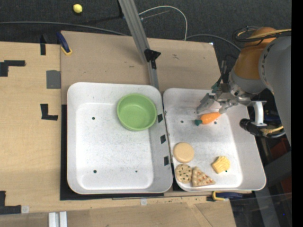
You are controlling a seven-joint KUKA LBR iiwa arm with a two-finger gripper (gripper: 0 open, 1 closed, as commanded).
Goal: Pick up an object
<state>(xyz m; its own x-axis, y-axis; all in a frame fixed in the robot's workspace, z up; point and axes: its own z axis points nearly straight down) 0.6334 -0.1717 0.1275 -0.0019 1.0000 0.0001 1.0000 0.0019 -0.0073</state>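
Item 1, bench (109,56): tan board carrying two shallow white bins side by side, a slanted metal pole (137,27) crossing above them.

Item 2, left bin (85,141): holds one green bowl (137,111), upright, near its upper right corner.

Item 3, right bin (246,169): holds the pickable toys. A toy carrot (209,118) lies on its side in the upper half, green top pointing left. In the lower left corner sit a round tan biscuit (183,152), a dotted cracker (183,173) just below it, and a pizza slice (202,178) touching the cracker. A yellow cheese wedge (220,164) lies apart, to their right.

Item 4, gripper (215,107): reaches in from the right on the grey arm, directly over the carrot. Its fingers are spread and grasp nothing; the tips stand just above and beside the carrot (contact, if any, is too fine to make out). The spread suits a descent astride the carrot's narrow body, so the carrot is probably the chosen object.

Item 5, status: the pick is not yet made; the carrot rests on the bin floor. Closing across the rounded, tapered body risks it rolling or squirting out
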